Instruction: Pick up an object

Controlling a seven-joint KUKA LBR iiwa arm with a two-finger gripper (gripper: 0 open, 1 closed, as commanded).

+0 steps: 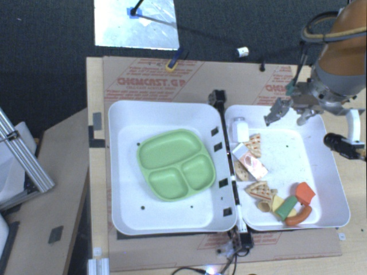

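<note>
Gripper [290, 112] is seen above the top edge of the right bin [321, 153], fingers spread apart, nothing held between them. Toy food is piled in the right bin: waffle pieces [259, 190], a pink-white packet [252, 166], an orange block [304, 192], a green block [285, 206], a sausage [299, 216] by the lower rim. The green divided tray [174, 164] sits alone in the left bin [126, 153]. Step judged as the approach, not yet a grasp. The orange block is best targeted: it stands a bit apart, at about 5 o'clock from the gripper, well apart from it. The fingers should be kept open and lowered straight over one piece, so neighbours are not nudged.
</note>
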